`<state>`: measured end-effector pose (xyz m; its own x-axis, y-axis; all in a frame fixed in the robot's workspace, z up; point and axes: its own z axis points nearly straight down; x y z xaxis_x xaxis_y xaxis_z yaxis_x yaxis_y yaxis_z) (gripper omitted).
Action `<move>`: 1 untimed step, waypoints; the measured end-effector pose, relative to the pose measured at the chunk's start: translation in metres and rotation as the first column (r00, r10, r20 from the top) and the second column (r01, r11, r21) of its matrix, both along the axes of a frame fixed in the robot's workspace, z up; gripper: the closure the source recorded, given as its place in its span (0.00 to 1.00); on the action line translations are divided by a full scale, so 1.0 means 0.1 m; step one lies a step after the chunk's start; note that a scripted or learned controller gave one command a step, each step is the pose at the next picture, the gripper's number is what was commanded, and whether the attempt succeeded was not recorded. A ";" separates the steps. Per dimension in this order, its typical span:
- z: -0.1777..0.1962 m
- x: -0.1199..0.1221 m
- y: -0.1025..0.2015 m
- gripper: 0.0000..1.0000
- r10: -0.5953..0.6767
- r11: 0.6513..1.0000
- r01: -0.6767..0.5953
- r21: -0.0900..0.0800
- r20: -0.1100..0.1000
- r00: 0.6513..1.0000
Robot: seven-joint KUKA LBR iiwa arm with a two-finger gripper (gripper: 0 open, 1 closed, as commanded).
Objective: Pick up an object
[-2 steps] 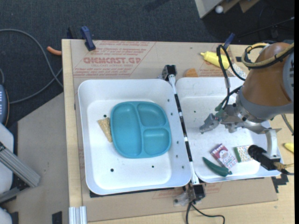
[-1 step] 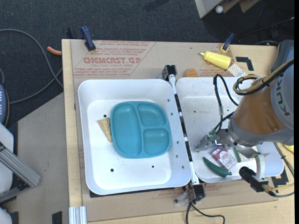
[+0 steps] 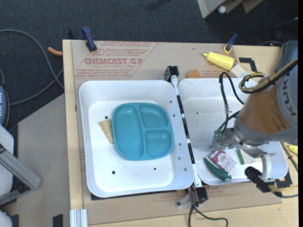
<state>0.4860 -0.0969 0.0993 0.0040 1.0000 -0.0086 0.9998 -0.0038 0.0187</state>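
The arm's orange wrist (image 3: 262, 110) hangs over the right bin (image 3: 203, 98), and my gripper (image 3: 221, 139) points down at the bin's front part. Just below it lies a red and white packet (image 3: 223, 160) with a dark green curved piece (image 3: 215, 169) along its front-left side. A small green and white item (image 3: 247, 156) lies to the packet's right, partly under the arm. The arm's body hides much of the right bin's right half.
The left bin (image 3: 94, 103) holds a teal divided plate (image 3: 142, 130) with a tan piece (image 3: 107, 128) tucked at its left edge. A yellow bottle (image 3: 218, 59) lies on the bench behind the right bin. Cables loop over the arm.
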 end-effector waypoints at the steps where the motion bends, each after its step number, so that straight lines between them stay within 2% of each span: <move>1: -0.01 -0.01 0.00 0.00 0.000 1.000 0.000 0.000 -0.003 1.000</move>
<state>0.4853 -0.0969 0.0985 0.0036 1.0000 -0.0084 0.9999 -0.0035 0.0161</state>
